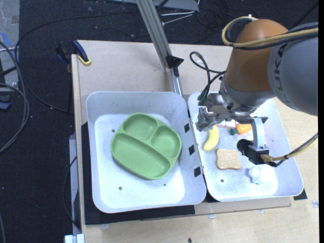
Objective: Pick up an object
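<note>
In the right bin (pixel 283 186) lie a yellow banana (pixel 211 138), a slice of toast (pixel 228 159), a small orange piece (pixel 243 128) and a white crumpled lump (pixel 258 174). My gripper (pixel 210 116) hangs over the bin's far left part, just above the banana's upper end. Its dark fingers point down, and the wrist above hides how they stand. Nothing shows between them. A green divided plate (pixel 147 145) rests in the left bin (pixel 101 186).
A slanted metal pole (pixel 154 27) rises behind the bins. A black clip part (pixel 253 152) of the arm's cabling hangs over the right bin beside the toast. Black clips (pixel 191 148) line the seam between the bins. Cables trail on the dark floor at left.
</note>
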Motion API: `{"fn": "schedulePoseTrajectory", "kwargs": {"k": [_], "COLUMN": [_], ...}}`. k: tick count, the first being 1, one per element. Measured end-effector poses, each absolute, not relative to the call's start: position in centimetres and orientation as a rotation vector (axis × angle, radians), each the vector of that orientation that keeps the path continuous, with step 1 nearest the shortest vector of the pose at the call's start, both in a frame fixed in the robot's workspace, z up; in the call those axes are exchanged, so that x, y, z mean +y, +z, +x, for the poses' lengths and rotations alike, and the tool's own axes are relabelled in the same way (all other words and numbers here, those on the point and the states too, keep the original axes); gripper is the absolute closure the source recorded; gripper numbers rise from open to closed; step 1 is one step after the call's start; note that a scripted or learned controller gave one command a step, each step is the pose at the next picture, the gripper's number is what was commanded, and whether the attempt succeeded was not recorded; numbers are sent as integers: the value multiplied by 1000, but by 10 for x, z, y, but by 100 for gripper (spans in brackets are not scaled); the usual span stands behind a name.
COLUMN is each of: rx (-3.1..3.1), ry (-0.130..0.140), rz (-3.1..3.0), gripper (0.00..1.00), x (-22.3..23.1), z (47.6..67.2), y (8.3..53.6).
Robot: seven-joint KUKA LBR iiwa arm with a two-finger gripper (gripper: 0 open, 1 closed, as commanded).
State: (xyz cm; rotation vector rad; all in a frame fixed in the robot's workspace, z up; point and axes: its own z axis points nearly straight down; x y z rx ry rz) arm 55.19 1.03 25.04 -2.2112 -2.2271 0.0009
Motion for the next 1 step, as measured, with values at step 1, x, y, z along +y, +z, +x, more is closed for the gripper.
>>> {"fn": "schedulePoseTrajectory", "kwargs": {"k": [1], "rx": [-2228], "ry": [1], "rz": [-2211], "gripper": [100], "x": [59], "z": [536], "y": [250]}}
